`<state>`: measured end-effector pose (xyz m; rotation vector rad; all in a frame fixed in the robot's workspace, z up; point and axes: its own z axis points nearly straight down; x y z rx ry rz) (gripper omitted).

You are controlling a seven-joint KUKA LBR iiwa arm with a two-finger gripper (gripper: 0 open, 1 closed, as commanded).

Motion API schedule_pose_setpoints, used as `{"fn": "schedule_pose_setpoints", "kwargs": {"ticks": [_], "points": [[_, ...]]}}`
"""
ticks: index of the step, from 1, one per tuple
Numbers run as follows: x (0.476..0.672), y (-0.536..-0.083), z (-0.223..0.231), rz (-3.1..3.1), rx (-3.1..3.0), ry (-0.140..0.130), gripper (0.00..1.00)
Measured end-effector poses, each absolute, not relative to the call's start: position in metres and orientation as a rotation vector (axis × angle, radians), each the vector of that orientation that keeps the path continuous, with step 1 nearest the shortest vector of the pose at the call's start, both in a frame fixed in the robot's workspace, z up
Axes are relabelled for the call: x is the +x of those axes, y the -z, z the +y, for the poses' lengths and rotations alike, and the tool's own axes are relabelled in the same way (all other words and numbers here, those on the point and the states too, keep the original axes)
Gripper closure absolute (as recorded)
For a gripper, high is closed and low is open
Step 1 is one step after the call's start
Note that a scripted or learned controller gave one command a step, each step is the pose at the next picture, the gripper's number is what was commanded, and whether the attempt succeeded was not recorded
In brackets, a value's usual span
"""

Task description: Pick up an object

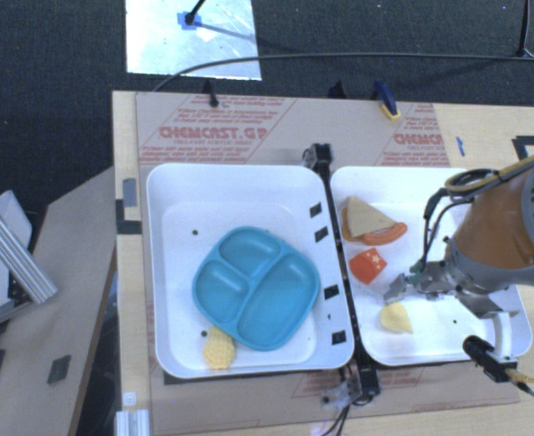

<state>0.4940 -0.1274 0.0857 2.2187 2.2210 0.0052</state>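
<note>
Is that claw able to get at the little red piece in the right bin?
Probably yes. The claw hovers just beside the red piece, with bare bin floor between them; the sandwich and yellow piece lie off to the sides.

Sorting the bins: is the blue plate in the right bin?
No, the blue plate lies in the left bin.

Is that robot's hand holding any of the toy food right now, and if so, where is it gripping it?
Nothing is visibly held. The hand hovers low in the right bin, just above the pale yellow piece and beside the red piece.
</note>
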Motion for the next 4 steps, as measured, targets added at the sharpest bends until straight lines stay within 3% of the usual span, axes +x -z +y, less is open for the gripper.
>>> {"fn": "schedule_pose_setpoints", "kwargs": {"ticks": [1, 3, 4], "points": [[0.495, -0.096, -0.127, 2.222, 2.217, -0.007, 1.00], [0.492, -0.200, -0.137, 2.223, 2.213, -0.005, 1.00], [0.515, -0.214, -0.085, 2.231, 2.209, -0.005, 1.00]]}}
